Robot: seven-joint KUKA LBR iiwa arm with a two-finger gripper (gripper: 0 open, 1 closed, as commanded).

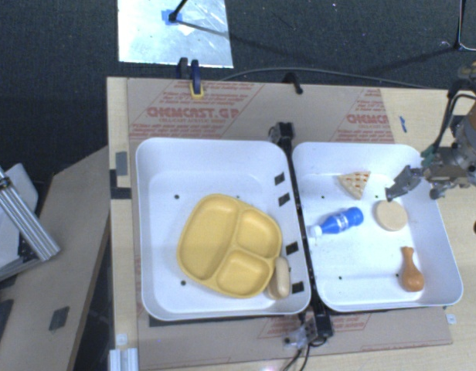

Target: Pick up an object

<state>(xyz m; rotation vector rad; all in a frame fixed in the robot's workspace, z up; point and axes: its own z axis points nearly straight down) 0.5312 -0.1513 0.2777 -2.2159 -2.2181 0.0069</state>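
The right bin (447, 280) holds a tan wedge-shaped slice (354, 183), a small blue bottle (338, 222) lying on its side, a round beige disc (391, 216) and an orange-brown drumstick (410, 270). My gripper (417, 185) hangs over that bin's right rear part, just above and behind the disc. Its dark fingers (400, 182) stand spread apart, open, with nothing between them. The left bin (157, 207) carries a yellow divided plate (230, 244) and a pale bread roll (280, 277) at the plate's front right edge.
The two bins meet at a black clamped seam (296, 222). They sit on a cardboard sheet (222, 107) over the wooden bench. A grey metal frame (22, 222) stands at the far left, and cables (338, 74) run behind the bins.
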